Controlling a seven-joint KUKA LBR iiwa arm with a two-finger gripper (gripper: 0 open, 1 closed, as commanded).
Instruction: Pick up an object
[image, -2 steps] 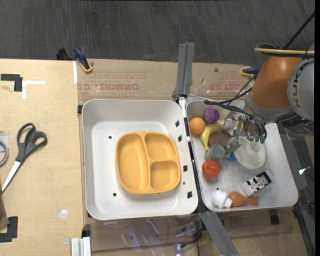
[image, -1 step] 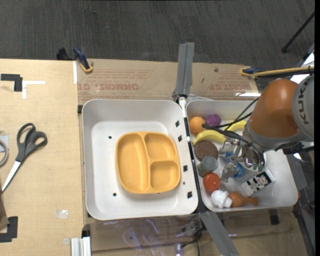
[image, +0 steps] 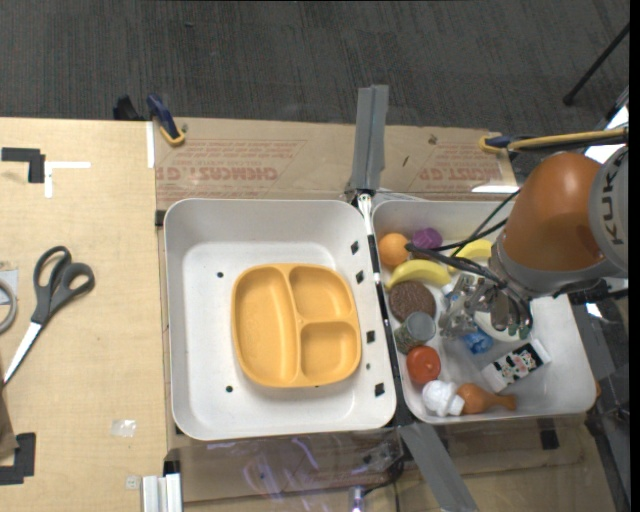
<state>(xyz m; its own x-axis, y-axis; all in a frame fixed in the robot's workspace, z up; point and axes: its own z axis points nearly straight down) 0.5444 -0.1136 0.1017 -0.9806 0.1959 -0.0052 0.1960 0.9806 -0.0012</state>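
– Far to the left of the banana (image: 425, 270), what lies on the wooden bench?

– Black-handled scissors (image: 50, 290), blades pointing down and to the left. Between them and the banana is the left bin (image: 180, 300), which holds a yellow divided plate (image: 297, 325).

– And the banana itself?

– It is in the right bin (image: 570, 400), near that bin's far left corner. Its long axis runs left to right and rises slightly toward the right, where the arm hides its end. An orange (image: 393, 247) touches it from above left, and a purple piece (image: 428, 239) sits just above it. Just below it is a brown disc (image: 411, 298), then a grey cup (image: 418, 327), a red ball (image: 423, 363) and a white lump (image: 440, 398).

– Where is the gripper (image: 485, 310)?

– Low in the right bin, just below and to the right of the banana, with a small blue piece (image: 478, 343) just beneath it. Whether it has hold of anything cannot be told; the wrist and cables block the view.

– Anything further right?

– A black-and-white carton (image: 515, 365), below and right of the banana, with its long axis slanting from lower left to upper right.
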